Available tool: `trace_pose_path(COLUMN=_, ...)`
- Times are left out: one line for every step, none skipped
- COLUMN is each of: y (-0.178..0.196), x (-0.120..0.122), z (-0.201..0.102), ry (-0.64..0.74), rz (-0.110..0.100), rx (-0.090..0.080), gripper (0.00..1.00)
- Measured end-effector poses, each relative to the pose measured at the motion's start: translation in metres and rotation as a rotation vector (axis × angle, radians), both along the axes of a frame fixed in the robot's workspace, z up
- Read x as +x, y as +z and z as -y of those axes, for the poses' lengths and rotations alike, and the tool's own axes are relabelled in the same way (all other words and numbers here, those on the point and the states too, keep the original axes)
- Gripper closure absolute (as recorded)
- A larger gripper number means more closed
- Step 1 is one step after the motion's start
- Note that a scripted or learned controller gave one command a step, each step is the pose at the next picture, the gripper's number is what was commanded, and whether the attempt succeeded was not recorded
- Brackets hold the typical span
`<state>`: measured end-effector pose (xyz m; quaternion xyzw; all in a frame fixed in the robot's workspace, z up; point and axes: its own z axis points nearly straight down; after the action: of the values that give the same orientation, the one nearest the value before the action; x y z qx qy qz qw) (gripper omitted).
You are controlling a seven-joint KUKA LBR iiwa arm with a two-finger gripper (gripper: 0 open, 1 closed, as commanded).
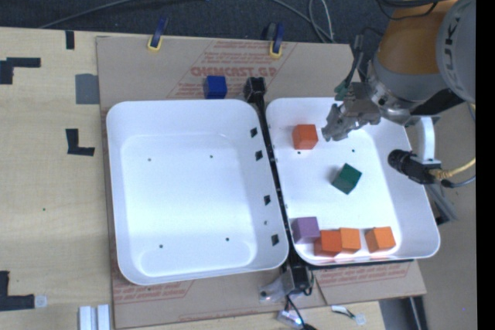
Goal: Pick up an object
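Two white bins on table point(46, 166) | tool point(334, 129) in right bin point(410, 189) | orange block point(305, 137) just left of tool, near | cannot tell if tool is clenched

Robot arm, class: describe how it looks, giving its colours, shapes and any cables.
The arm is bulky, grey and rounded, with an orange band above the wrist. It tapers to a small grey metal pincer. Thin dark cables run along the wrist.
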<state>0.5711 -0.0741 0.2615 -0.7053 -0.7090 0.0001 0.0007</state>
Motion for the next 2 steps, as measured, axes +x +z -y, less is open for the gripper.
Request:
trace_pose_path(y=-0.004, x=0.003, z=-0.062, ry=0.000, rz=0.000, rx=0.000, gripper=1.00)
trace_pose_path(y=-0.001, x=0.007, z=-0.116, ry=0.000, rz=0.001, rx=0.000, gripper=1.00)
